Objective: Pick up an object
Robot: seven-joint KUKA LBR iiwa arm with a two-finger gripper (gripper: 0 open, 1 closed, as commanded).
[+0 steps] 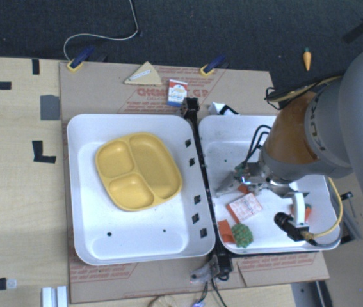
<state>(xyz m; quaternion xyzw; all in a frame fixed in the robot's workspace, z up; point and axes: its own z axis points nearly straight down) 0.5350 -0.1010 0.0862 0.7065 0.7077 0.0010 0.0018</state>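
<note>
My gripper [242, 176] hangs low over the middle of the right bin [214, 139], under the grey arm with its orange band. Just below it lies a small red-and-white packet [245, 207]. Nearer the bin's front edge sit a green broccoli-like piece [242, 235] and an orange-red piece [225, 229], side by side. Something reddish shows right at the gripper's tip, too small to make out. The left bin [85, 235] holds a yellow divided plate [138, 170].
Behind the bins, on the cardboard, stand a small red-and-white box [177, 93] and a pale triangular wedge [145, 75]. A black divider [199, 171] runs between the bins. A small orange carrot shape [307, 59] lies on the dark cloth at the far right.
</note>
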